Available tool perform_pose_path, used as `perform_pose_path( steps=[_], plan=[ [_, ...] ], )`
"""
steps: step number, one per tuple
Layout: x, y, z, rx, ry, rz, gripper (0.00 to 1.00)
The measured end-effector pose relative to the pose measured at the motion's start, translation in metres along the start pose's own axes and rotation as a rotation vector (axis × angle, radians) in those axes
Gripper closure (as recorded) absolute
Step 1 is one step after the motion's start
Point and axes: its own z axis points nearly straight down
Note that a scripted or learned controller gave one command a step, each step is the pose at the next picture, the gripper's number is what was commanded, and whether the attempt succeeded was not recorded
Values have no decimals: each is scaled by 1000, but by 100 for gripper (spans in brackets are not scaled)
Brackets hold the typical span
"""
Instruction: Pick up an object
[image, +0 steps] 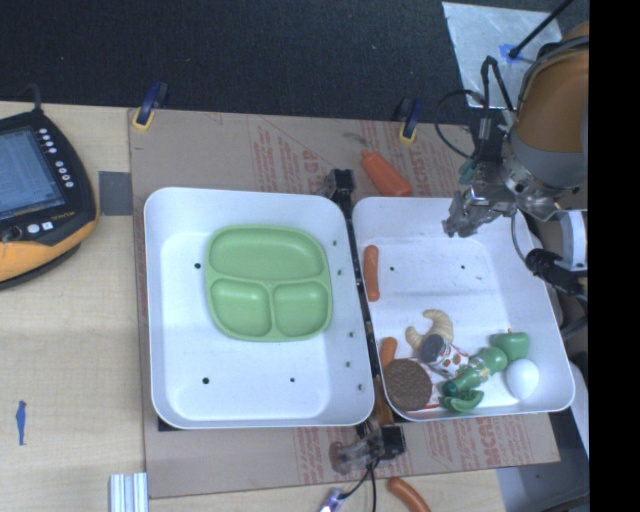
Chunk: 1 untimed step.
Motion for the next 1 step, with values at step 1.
perform_pose_path(
  steps=[1],
  plan=[
    [0, 0, 0, 1, 0, -1, 0]
  ],
)
